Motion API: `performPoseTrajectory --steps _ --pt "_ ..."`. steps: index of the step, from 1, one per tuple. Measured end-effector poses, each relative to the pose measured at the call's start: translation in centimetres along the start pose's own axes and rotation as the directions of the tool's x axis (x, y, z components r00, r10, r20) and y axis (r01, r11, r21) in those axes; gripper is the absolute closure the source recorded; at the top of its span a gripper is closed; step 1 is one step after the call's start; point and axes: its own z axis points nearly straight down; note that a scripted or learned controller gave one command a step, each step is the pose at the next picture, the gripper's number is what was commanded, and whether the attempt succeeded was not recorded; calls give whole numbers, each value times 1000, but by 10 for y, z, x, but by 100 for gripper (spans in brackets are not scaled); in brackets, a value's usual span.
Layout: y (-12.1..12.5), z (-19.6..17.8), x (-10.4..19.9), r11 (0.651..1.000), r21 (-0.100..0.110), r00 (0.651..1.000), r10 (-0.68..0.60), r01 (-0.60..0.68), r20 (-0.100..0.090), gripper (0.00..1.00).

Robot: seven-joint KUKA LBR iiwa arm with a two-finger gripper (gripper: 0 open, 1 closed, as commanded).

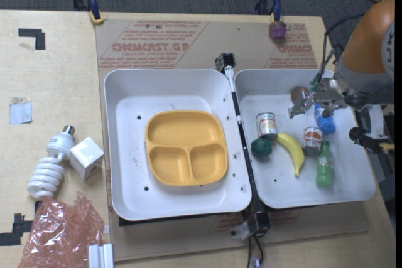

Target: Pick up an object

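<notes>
light: bright, even, overhead | shadows: soft, faint | glare: mild on white bins (125, 135) | focus: slightly soft

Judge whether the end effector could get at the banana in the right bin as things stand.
Probably yes. The banana lies uncovered on the bin floor, and the end effector is above the same bin. Two cans stand close beside it, leaving little room.

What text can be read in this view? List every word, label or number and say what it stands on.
"CHEMCAST GP", red print, partly faint, on the brown board behind the bins; the smaller red lines under it are too blurred to read.
The same red print repeats on the board's right part, too faint to read.
Labels on the two cans and the green bottle: too small to read.
</notes>
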Motion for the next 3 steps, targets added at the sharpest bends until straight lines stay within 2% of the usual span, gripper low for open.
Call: performPoseTrajectory --steps 1,2,3 --pt "-13 57 28 1000 -1 1000 0 0 0 0" --pt "-72 57 40 1000 0 1000 1 -1 -1 0" --pt "-71 47 40 1000 -2 1000 3 -3 0 100"
